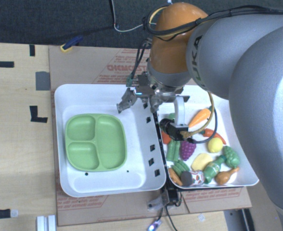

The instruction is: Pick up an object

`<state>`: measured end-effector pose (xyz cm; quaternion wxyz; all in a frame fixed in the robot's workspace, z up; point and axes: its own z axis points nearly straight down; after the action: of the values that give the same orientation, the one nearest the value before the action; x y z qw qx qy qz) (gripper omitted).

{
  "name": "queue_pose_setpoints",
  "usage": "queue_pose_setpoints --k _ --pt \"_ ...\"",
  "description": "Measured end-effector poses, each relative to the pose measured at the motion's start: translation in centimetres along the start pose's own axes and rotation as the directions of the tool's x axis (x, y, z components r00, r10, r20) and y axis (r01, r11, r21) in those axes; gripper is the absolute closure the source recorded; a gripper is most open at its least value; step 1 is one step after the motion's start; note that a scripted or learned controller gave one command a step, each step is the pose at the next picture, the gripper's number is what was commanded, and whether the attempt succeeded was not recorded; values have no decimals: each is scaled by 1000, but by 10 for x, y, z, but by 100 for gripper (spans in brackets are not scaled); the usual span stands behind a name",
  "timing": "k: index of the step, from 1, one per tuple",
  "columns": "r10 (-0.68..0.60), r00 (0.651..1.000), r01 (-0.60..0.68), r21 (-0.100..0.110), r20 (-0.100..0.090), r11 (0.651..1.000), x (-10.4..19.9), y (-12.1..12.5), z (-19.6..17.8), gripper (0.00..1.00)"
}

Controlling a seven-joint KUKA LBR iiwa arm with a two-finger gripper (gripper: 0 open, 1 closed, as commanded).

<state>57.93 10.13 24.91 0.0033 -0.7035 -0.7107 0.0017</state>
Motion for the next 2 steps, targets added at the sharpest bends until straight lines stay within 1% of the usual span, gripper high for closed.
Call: queue_pose_setpoints --k 1,2 --pt "1 1000 -2 -22 -3 1000 48 -16 -149 0" --pt "2 1000 -2 -3 3 1000 119 -30 -117 0"
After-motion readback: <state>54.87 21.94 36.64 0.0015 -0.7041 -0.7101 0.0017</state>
